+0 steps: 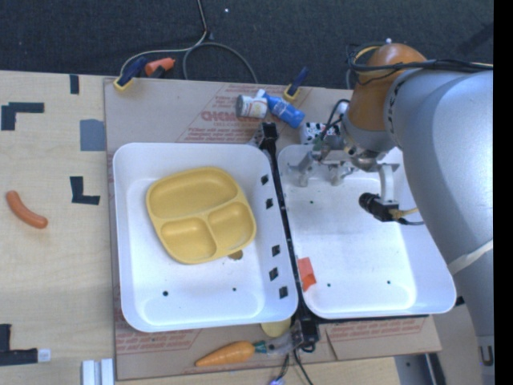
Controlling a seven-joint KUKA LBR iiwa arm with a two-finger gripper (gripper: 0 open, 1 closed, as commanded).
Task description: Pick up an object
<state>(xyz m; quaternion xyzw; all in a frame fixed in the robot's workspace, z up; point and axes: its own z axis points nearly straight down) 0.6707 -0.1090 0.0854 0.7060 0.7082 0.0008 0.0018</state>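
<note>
The yellow divided plate [201,212] lies in the left bin [128,239], long axis running upper-left to lower-right; the hand [319,169] hangs apart, grip unreadable.

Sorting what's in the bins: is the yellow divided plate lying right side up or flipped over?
Right side up. The yellow divided plate lies flat in the left bin with its three compartments facing up.

The yellow divided plate [202,213] looks like matt, smooth plastic, lying in the left white bin [132,295], itself smooth plastic with a faint sheen (as has the right white bin [401,291] beside it). Under both bins lies a brown cardboard sheet [200,115], dull and printed. Right of the plate, the arm [437,127] shows smooth grey casing with a glossy orange band [381,83].
</note>
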